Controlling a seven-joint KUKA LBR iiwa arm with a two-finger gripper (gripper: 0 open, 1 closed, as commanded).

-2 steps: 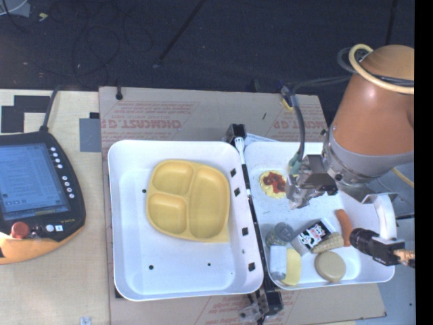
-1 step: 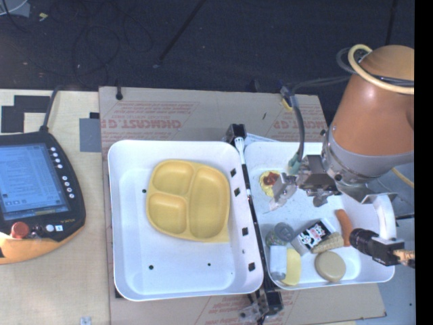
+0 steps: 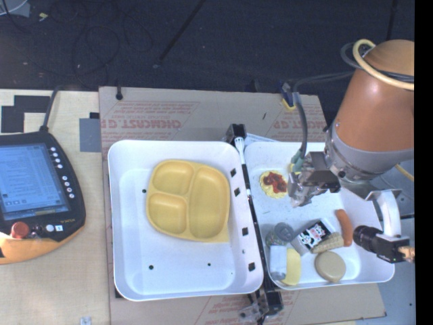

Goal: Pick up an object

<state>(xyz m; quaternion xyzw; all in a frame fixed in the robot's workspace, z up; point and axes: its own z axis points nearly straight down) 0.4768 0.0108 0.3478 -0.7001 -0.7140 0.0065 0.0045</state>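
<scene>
My gripper (image 3: 302, 193) hangs over the upper middle of the right bin (image 3: 362, 274), just right of a small yellow disc with red topping (image 3: 273, 183). Nothing shows as held. In the lower part of that bin lie a grey piece (image 3: 281, 234), a black-and-white carton (image 3: 314, 236), an orange sausage-shaped toy (image 3: 344, 226), a beige round disc (image 3: 330, 267), a pale yellow wedge (image 3: 293, 267) and a whitish packet (image 3: 277, 255). The gripper's tip is blurred against the bin floor.
The left bin (image 3: 128, 263) holds a yellow divided plate (image 3: 189, 199). A raised black-clipped wall (image 3: 245, 202) separates the two bins. A teach pendant with a lit screen (image 3: 34, 188) lies on the bench at far left.
</scene>
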